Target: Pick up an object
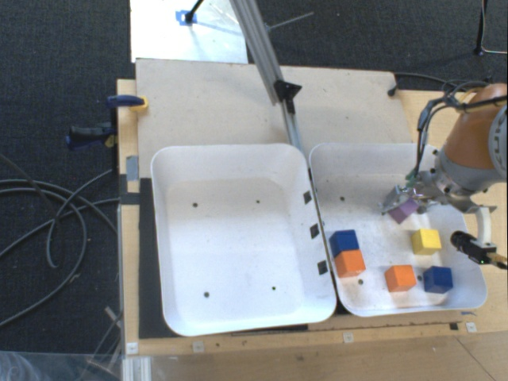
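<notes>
The shallow white left bin [230, 236] offers a broad open floor, hemmed only by its low walls. The shallow white right bin [357, 173] is open across its far half. Its near half is crowded: a blue cube [344, 241] touching an orange cube [349, 262] by the dividing wall, another orange cube [401, 277] just beside a dark blue cube [437, 279], and a yellow cube [425, 240] behind them. A purple block [403, 209] lies under the grey arm's wrist [468, 153].

Bright, even overhead light w/ soft faint shadows; the white bins [230, 165] wash out near glare. Strong glare on the pale sheet [190, 22] at upper left of frame. Overall slightly soft, low-res; small details blur.
</notes>
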### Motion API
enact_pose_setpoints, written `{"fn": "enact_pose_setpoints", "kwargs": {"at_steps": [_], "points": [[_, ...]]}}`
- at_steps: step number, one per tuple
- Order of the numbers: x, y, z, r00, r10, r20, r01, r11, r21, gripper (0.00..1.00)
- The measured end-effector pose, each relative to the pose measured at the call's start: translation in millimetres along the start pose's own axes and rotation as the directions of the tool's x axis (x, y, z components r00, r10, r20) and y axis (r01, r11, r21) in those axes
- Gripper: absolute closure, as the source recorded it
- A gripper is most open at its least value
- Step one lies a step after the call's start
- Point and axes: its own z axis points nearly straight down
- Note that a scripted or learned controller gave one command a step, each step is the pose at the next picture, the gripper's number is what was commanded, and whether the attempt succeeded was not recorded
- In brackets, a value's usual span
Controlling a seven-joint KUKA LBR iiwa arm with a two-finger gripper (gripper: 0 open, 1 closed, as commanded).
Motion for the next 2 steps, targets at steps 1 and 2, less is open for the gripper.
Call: {"fn": "enact_pose_setpoints", "kwargs": {"at_steps": [1,2], "points": [[9,4,0,1.000,-0.004,0.000,0.004,1.000,-0.003,0.00],[8,5,-12,1.000,-0.006,0.000,0.006,1.000,-0.006,1.00]]}}
